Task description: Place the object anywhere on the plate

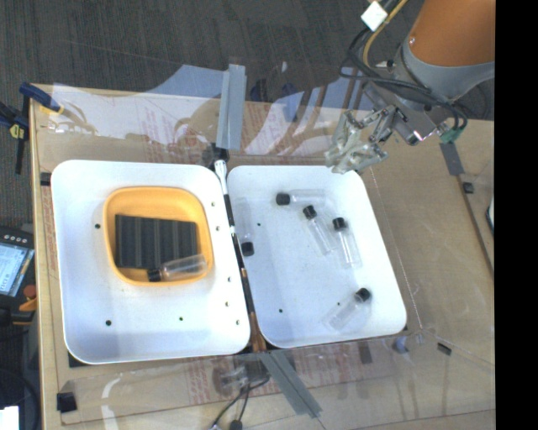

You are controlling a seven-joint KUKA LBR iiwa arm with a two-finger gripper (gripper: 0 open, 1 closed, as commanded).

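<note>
No text, label, brand or number can be read anywhere. The counter [437, 252] carries faint reddish print along its top strip and again along its lower edge, but the marks are too blurred to make out as words. At the far left edge a small device [14, 269] shows a lit bluish screen with dark patches on it; nothing on it is legible. A white tag [375, 15] near the cables at the top bears no visible writing. The vials [345, 241] in the right bin [290, 327] and the plate [155, 201] in the left bin [76, 319] show no markings.
</note>
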